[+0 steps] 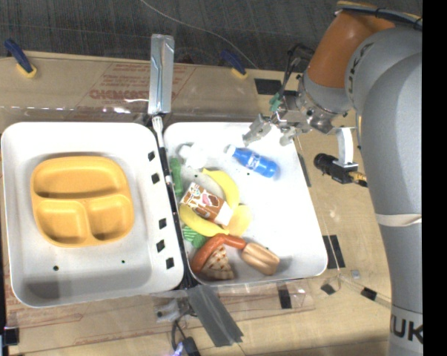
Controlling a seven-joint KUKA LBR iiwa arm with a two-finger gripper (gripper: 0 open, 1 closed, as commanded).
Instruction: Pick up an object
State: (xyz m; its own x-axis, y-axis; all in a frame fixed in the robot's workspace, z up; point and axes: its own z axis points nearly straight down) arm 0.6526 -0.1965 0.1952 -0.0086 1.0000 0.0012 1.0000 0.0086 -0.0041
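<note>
The right bin [305, 221] serves as the landmark: the tool [271, 128] hangs over its far edge, toward the far right corner, with its two fingers spread apart and nothing between them. Just inside that edge, a little nearer the bin's middle than the tool, a small blue bottle [254, 162] with a white cap lies on its side, close to the fingers but apart from them. Along the bin's left half a heap of toy food rests: a yellow banana [222, 186], a small printed carton [205, 202] lying across it, something green [180, 199] against the left wall, and at the near edge a red sausage [210, 248], a pizza slice [218, 266] and a brown bread roll [261, 257]. Touching the right bin's left wall stands the left bin [15, 221], carrying a yellow divided tray [82, 199]. Both bins sit on the desk [342, 221].
</note>
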